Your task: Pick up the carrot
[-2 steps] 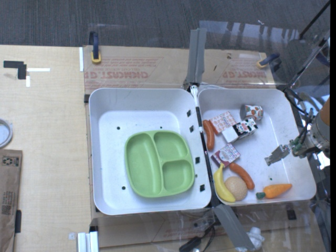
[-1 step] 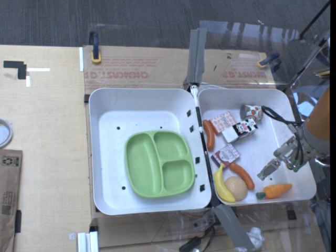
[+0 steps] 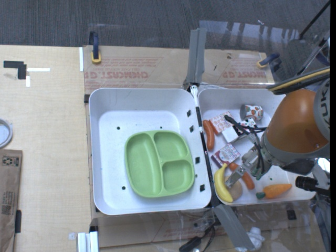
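**Fingers low in right bin, carrot not grasped**

Gripper (image 3: 237,176) is down among the clutter beside the banana (image 3: 221,184); can't tell its opening. Carrot (image 3: 276,190) lies flat near the right bin (image 3: 207,96) front edge, apart from the gripper, right of it. Looks off target. Green tray (image 3: 160,163) sits in the left bin (image 3: 105,140).

Looks like a robotics lab to me: plywood bench (image 3: 42,114), clamps (image 3: 95,54) pinning cardboard (image 3: 142,67), white bins (image 3: 105,140) of toy food, carpet floor.
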Motion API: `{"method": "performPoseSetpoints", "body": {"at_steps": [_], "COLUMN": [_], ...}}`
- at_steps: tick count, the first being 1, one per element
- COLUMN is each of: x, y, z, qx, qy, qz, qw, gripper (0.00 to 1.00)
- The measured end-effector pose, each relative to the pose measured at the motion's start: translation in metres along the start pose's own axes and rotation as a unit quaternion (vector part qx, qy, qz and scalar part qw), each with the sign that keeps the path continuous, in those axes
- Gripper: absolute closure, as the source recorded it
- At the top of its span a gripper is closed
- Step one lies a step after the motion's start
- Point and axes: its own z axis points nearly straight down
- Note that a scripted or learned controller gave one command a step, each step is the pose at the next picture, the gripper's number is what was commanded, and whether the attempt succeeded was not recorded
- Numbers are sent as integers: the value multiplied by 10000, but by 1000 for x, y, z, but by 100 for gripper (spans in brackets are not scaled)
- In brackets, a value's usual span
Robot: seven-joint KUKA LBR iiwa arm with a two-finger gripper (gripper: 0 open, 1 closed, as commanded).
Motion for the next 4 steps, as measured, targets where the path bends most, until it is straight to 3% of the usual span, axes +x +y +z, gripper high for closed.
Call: {"method": "performPoseSetpoints", "body": {"at_steps": [1, 2, 3, 4], "x": [-73, -56, -64, -90], "y": [7, -57, -65, -83], "z": [-21, -71, -15, 5], "qx": [18, 15, -4, -12], "qy": [36, 48, 44, 40], "qz": [-1291, -2387, -3987, -5791], "qw": [9916, 9711, 9171, 8152], "gripper": [0, 0, 0, 0]}}
